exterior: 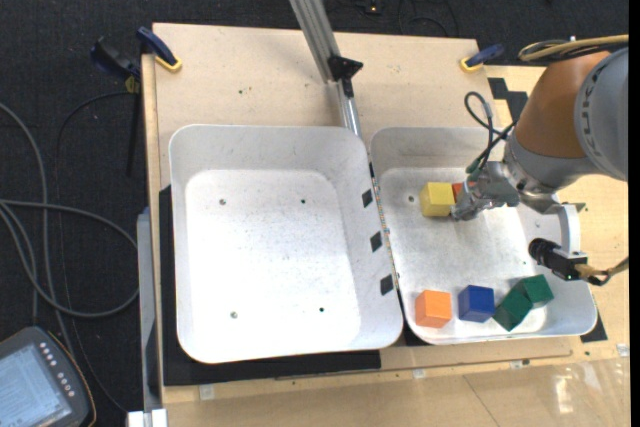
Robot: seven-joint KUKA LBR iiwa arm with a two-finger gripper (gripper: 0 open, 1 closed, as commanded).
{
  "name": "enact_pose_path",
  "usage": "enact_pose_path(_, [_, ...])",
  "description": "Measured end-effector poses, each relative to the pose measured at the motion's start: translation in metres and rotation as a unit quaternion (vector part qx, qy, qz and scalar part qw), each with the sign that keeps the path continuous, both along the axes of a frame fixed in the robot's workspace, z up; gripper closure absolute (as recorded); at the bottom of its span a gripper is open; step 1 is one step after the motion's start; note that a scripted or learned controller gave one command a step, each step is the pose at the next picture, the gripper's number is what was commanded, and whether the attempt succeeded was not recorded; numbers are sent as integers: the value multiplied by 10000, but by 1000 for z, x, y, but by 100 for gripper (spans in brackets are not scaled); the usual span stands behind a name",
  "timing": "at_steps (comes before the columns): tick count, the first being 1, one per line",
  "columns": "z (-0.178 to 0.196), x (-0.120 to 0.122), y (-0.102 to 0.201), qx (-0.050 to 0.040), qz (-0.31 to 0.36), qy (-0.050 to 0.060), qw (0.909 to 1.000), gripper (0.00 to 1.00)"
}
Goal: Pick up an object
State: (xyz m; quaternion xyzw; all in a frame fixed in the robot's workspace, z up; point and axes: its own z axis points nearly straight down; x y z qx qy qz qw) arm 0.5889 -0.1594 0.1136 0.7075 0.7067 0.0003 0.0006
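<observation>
The arm (575,120) reaches in from the right, its orange band over the far right part of the right bin (400,160). The gripper (468,205) is low inside that bin, its tip just to the right of a yellow block (436,199) and touching or nearly touching it. A small red-orange piece (458,191) shows between the yellow block and the gripper (too little of it is visible to name it). Whether the gripper is grasping anything or hanging released cannot be told from this angle, since its body hides the tip.

The yellow block sits in the far half of the right bin, left of centre. Along the near edge of the same bin lie three more blocks in a row: an orange block (433,308) furthest left, a blue block (477,303) just beside it to the right, and a green block (523,301) further right, which looks like two green pieces pressed together, tilted.

The left bin (200,155) lies just beside the right one, their rims touching down the middle. Both rest on a pale wooden bench (250,75). A slanted metal pole (305,0) runs from the far edge down to the gap between the bins. Clamps (158,50) grip the far corners of the bench.
</observation>
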Motion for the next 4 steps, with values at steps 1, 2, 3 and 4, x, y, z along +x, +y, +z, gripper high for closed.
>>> enact_pose_path(1, [49, 0, -10, -8, 2, -22, 10000, 100])
enact_pose_path(2, [105, 12, -10, -9, 23, -31, 10000, 100])
enact_pose_path(3, [164, 19, -18, -13, 23, -32, 10000, 100])
enact_pose_path(4, [154, 14, 31, 8, 41, 11, 10000, 100])
